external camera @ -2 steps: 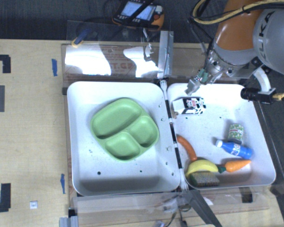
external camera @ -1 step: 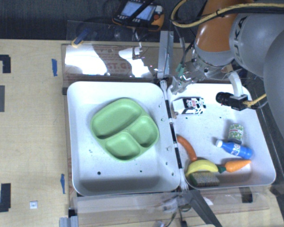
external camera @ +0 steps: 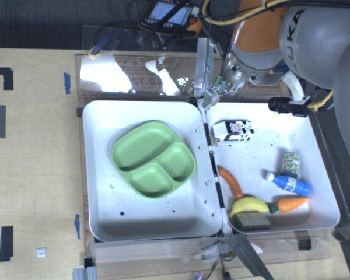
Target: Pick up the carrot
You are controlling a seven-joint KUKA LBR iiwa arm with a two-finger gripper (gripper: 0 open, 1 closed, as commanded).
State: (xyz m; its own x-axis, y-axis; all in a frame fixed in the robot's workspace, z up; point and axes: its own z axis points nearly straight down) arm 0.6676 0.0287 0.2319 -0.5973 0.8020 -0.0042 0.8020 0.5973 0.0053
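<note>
Camera view showed the end effector [external camera: 205, 97] over the bins' far shared edge; whether it was parted or together could not be told. The carrot [external camera: 291, 203] lay well below-right of it, its green end half hidden by a brush [external camera: 254, 220].

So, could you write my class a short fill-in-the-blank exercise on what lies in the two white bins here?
1. The green three-compartment plastic plate lies in the ____ bin.
2. The orange toy carrot with a green top lies in the ____ bin.
3. The blue plastic bottle with a white cap lies just ____ the carrot in the view.

Missing words: left; right; above
</note>
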